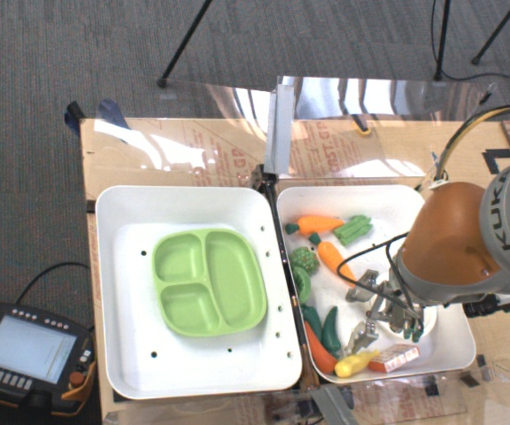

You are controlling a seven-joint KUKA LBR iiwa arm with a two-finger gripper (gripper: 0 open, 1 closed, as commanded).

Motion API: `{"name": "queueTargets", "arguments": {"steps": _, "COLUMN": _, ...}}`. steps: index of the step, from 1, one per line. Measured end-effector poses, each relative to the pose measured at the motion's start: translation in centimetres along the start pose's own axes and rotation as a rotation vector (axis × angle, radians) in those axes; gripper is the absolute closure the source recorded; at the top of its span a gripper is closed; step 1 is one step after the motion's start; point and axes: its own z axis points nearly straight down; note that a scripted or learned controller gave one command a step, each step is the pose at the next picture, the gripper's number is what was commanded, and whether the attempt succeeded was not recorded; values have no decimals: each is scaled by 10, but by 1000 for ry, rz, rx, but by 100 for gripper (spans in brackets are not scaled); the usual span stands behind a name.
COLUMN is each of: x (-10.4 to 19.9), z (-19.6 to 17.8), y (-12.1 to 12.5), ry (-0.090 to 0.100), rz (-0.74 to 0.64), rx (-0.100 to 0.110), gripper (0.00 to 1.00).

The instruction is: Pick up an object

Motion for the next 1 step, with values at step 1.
{"name": "queueTargets", "arguments": {"steps": 1, "x": -40, "z": -1, "y": 49, "ry": -3, "rz": 87, "rx": 1, "gripper": 0}}
